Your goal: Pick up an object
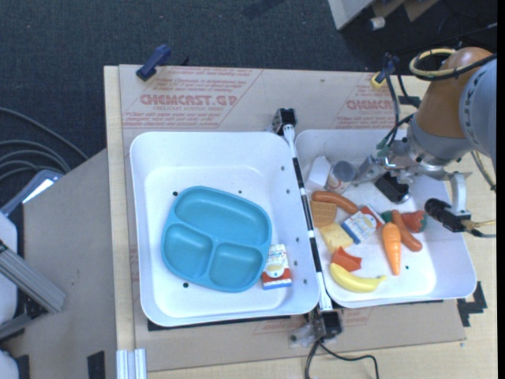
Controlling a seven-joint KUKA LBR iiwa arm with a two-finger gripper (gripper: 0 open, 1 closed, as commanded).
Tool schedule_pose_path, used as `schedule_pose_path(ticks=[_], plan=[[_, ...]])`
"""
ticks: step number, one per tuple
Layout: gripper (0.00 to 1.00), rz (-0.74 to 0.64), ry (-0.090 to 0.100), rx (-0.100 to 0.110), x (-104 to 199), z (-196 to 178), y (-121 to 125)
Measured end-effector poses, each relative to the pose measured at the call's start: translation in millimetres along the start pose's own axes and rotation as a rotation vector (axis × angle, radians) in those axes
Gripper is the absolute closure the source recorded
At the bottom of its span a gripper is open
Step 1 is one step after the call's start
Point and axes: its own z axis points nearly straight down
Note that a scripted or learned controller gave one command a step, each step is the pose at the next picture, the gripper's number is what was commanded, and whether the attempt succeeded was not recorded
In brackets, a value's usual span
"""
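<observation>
Right bin (454, 271) holds the pickable stuff, all bunched toward its left/centre: a yellow banana (355, 280) near the front edge, curved, w/ a red wedge-shaped piece (345, 257) touching it just above; an orange carrot (392, 247) lying lengthwise, tip toward the front; a hot dog in a bun (331, 205) up against the divider side; a yellow cheese-like block (334, 235) below that; a small white/blue carton (360, 224) tilted betw. the bun and carrot; a red item w/ green bit (410, 221) right of the carrot; a white cup-ish thing (319, 170) at the back-left corner. Items touch or overlap, so little gap betw. them. Tool (392, 181) sits over the back half of this bin, just behind the pile; can't tell if its fingers are open or closed, dark parts blend together. Free room: right/front-right floor of this bin is bare white. Left bin (150, 212) has a blue divided tray (215, 238) in the middle and a small carton (276, 265) touching the tray's front-right corner, near the divider. Both bins rest on a cardboard-covered surface (197, 97).
</observation>
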Motion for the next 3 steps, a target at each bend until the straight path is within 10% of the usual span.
schedule_pose_path(ticks=[1, 2, 3], plan=[[0.00, -0.003, 0.002, -0.010, -5, -1, -31], [1.00, -0.001, -0.006, -0.019, -9, -15, -29], [1.00, -0.001, 0.012, 0.015, 38, 9, 3]])
